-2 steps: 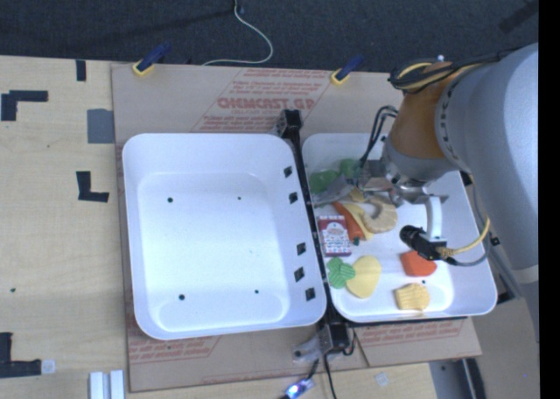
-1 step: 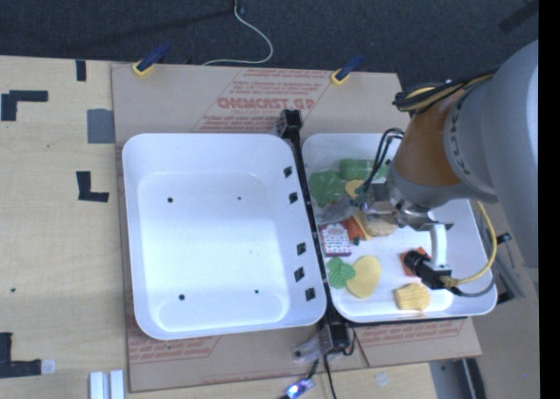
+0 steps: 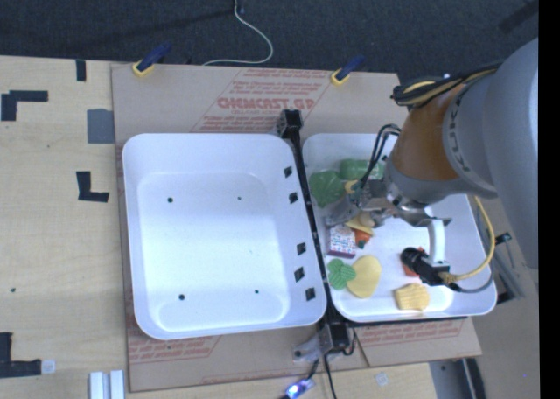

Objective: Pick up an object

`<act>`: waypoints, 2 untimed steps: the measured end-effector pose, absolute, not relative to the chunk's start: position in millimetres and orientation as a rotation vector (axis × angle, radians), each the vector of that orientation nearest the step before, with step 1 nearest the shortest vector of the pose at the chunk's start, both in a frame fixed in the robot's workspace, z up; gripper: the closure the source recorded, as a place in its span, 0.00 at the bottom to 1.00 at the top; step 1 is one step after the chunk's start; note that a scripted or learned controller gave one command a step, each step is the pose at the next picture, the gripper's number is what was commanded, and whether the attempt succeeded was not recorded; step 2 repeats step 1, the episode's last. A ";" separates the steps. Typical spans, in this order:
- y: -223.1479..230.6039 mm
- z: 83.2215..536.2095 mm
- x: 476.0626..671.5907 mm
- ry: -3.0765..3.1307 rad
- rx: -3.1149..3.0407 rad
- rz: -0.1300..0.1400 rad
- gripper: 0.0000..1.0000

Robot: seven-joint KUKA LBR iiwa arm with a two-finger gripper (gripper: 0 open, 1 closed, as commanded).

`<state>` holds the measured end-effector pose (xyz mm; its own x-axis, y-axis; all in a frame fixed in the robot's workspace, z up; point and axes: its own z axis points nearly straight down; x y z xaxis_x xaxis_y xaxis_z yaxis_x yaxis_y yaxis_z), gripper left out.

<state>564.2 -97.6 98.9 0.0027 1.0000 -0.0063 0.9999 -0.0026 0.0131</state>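
Reaching in from the right edge of the frame, the grey arm [image 3: 490, 126] with its orange band [image 3: 420, 139] hung low over the right bin [image 3: 468, 305], claw [image 3: 360, 211] down among the clutter near that bin's left wall. Could not tell how far the claw stood open, nor whether anything sat in its grip, the wrist and its cables covering that spot. Packed close around the claw: a green soft piece [image 3: 328, 185] at upper left of it, a second green piece [image 3: 354, 168] just above, an orange bit [image 3: 362, 231] right below, and a small pink-and-white packet [image 3: 341, 242] beside the orange bit. Lower in the same bin, a small green leaf-like shape [image 3: 339, 274] touching a pale yellow lump [image 3: 365, 276], and a yellow block [image 3: 411, 297] near the bottom rim. Filling the centre-left of the frame, the left bin [image 3: 210, 231], white with dark dots on its floor. Under both bins, a cardboard sheet [image 3: 254, 104] with red print on the wooden desk [image 3: 52, 240], blue-and-yellow clamps [image 3: 150, 59] pinning its upper corners.
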 end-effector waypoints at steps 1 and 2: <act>-18.1 188.8 567.7 2.230 2.209 0.013 1.00; -18.1 188.8 567.7 2.230 2.209 0.013 1.00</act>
